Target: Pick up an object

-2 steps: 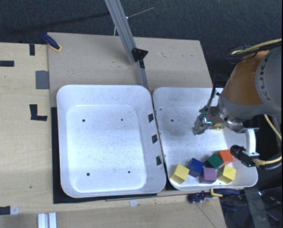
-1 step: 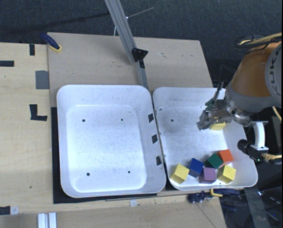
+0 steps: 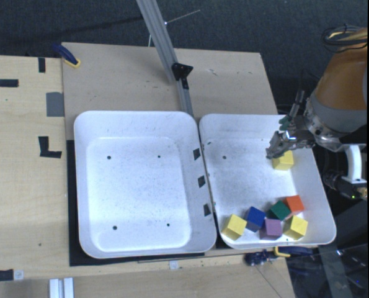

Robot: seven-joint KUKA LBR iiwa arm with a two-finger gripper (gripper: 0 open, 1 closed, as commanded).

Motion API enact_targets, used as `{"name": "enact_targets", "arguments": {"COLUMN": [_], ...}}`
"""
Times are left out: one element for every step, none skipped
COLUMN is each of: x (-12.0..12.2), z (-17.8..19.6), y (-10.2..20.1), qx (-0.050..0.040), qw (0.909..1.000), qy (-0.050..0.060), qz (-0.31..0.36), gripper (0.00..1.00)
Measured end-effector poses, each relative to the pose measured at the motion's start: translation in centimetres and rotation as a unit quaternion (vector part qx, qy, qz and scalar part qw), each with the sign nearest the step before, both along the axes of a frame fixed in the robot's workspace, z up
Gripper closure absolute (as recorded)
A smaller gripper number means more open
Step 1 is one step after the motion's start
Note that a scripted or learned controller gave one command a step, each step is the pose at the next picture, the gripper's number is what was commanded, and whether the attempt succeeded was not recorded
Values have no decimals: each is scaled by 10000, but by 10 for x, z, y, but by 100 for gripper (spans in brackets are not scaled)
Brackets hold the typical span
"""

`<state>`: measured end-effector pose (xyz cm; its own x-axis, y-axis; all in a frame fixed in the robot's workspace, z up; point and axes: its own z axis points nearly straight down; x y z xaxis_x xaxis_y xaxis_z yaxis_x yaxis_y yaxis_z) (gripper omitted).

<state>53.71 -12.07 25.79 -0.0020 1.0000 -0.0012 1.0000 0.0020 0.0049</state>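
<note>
Just below gripper, yellow cube, touching

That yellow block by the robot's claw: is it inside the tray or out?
Inside. The yellow block sits on the right bin's white floor, right by the gripper.

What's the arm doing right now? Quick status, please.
Gripper low in right bin, against lone yellow block. Grasp unconfirmed. Other blocks clustered apart at near edge.

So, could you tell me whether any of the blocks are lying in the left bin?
No, every block, including the yellow block by the gripper, sits in the right bin.
</note>
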Motion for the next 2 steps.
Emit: {"name": "enact_targets", "arguments": {"x": [1, 14], "z": [3, 3], "y": [57, 106], "qx": [15, 13], "qw": [10000, 10000], "qy": [26, 31], "qz": [28, 24], "gripper": [100, 100]}}
